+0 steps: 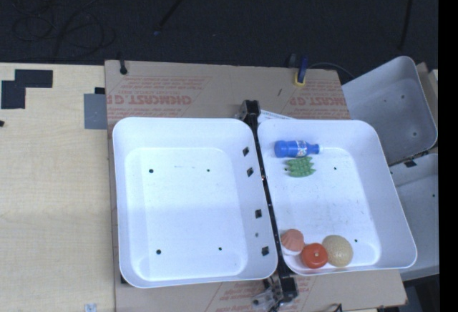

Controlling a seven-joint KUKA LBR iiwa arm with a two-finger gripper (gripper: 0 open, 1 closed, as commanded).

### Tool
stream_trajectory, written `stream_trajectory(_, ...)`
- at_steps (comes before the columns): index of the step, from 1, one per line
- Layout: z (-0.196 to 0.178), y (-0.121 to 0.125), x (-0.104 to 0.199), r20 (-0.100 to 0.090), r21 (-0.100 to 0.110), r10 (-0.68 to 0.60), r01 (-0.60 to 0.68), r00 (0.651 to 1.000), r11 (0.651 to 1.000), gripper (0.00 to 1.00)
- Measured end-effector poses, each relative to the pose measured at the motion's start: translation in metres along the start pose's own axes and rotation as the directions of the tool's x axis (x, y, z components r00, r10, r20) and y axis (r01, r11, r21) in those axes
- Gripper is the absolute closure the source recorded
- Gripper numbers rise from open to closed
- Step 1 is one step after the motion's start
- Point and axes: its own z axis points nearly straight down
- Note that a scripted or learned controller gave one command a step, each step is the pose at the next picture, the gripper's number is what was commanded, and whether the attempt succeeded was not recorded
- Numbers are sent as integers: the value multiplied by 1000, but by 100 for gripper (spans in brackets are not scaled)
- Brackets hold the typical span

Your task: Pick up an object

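The right bin (379, 182) holds several small objects. A blue bottle (295, 149) lies on its side near the bin's back wall. Just in front of it rests a small green leafy toy (300, 168). At the bin's front edge sit a pale pink round piece (292, 239), a red-orange round object (313, 255) and a tan ball (338, 250), close together.
The left bin (125, 182) stands beside the right one on a cardboard sheet (186, 92). A grey metal plate (390, 106) lies at the far right. A blue and yellow clamp (301, 71) stands at the cardboard's back edge.
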Motion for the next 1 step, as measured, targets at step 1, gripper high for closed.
stream_trajectory(1,-54,75,4,5,-10,-8,8,1000,1000,100)
